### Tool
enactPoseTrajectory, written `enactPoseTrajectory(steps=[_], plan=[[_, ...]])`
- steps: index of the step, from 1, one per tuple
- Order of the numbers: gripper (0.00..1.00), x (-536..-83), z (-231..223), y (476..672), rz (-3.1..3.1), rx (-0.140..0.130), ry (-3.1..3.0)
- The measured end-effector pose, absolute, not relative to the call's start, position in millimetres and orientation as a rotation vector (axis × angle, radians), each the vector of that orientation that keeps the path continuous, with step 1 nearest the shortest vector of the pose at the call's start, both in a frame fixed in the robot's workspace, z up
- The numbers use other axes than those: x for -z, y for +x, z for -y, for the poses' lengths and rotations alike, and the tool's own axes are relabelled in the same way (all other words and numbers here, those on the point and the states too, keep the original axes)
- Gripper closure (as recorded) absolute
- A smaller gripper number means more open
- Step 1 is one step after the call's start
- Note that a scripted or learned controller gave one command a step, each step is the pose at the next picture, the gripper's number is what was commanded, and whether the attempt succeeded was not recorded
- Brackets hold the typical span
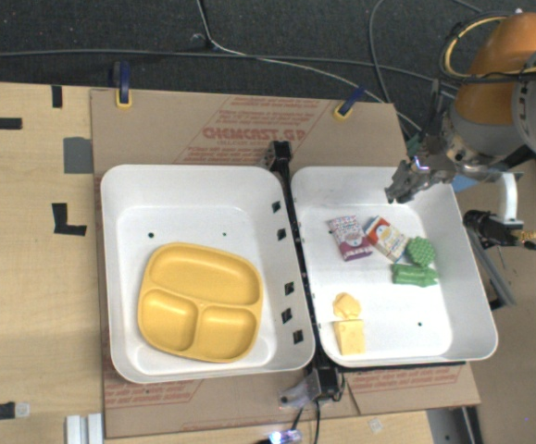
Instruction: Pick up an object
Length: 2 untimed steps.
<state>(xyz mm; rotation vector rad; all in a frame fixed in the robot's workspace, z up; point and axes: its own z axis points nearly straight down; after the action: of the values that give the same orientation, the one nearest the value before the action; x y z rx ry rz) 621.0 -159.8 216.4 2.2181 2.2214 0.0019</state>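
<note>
My gripper hangs over the far right part of the right bin, above and to the right of the objects. Nothing shows between its dark fingers. Below it in the bin lie a purple-and-white packet, a small red-and-white packet, a green block piece and a yellow cheese-like piece.
The left bin holds a yellow three-compartment plate. Both bins rest on a cardboard sheet clamped at the back. Black cables run across the dark back area. The arm's orange band sits at the upper right.
</note>
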Motion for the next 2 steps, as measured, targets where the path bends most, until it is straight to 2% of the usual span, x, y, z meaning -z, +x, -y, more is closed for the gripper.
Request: enactPoseTrajectory(steps=[1,2], plan=[[1.0,-237,160,621.4,-2.222,-0.001,2.219],[1.0,-231,116,623.1,-2.227,0.001,2.217]])
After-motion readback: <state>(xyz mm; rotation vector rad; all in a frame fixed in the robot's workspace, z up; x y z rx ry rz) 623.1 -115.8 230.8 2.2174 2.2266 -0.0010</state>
